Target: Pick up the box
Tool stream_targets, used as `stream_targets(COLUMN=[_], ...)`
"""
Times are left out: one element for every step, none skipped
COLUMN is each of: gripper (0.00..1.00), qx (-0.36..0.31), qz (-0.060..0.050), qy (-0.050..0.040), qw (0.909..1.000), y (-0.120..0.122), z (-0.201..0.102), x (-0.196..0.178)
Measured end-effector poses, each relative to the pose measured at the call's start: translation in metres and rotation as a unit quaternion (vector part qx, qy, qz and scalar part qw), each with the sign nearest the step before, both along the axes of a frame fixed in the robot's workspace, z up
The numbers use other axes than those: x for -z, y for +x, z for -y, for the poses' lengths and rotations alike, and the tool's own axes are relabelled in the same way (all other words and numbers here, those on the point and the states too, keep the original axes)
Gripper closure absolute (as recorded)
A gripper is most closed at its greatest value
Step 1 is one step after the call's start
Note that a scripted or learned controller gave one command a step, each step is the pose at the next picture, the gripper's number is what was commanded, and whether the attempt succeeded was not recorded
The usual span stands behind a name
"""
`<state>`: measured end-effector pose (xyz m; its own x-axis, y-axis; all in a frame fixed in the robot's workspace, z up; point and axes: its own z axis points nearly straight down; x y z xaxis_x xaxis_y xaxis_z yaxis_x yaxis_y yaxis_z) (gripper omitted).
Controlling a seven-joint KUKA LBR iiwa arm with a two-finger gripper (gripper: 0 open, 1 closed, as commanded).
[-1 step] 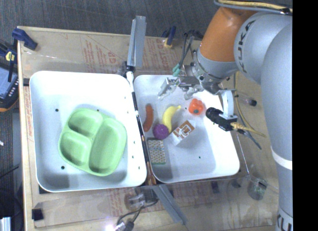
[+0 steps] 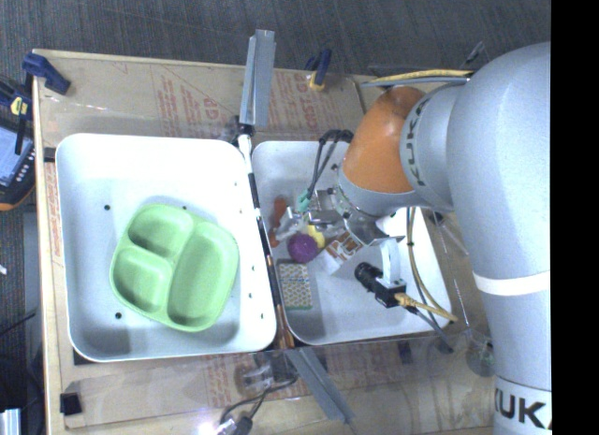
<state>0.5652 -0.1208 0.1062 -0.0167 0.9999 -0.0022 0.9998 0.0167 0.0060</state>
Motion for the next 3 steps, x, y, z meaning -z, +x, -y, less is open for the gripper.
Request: stream_targets(gripper=[0.0, 0.0, 0.0], qx=[-0.051, -0.077, -0.128], qz=[-0.003, -0.004, -0.002], qy=[0.0008, 0.0008, 0.0], qw=[0.9987, 0.997, 0.9917], y=[-0.027, 0.008, 0.027], z=[0.03, 0.09, -0.003], x=[-0.124, -0.086, 0.013])
